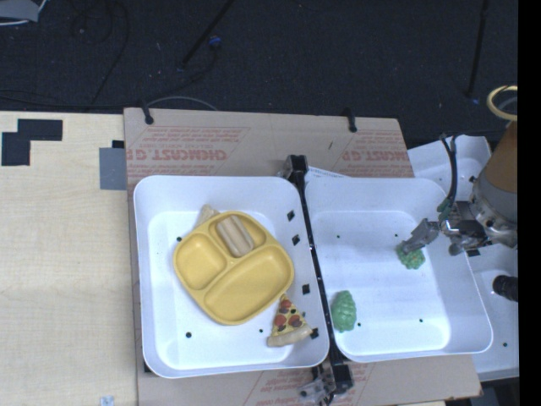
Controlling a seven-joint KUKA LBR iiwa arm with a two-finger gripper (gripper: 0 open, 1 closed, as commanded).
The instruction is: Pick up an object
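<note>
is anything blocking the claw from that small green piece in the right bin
Nothing visible does. The claw sits right at the small green piece near the right bin's right side. The larger green lump lies apart, near the bin's front left.

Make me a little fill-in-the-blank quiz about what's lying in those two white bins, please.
1. The yellow divided plate sits in the ____ bin.
2. The hot dog lies in one compartment of the ____.
3. The pizza slice lies beside the plate, near that bin's ____ corner.
4. The gripper is right at a small ____ object in the right bin.

Missing words: left; plate; lower right; green
</note>
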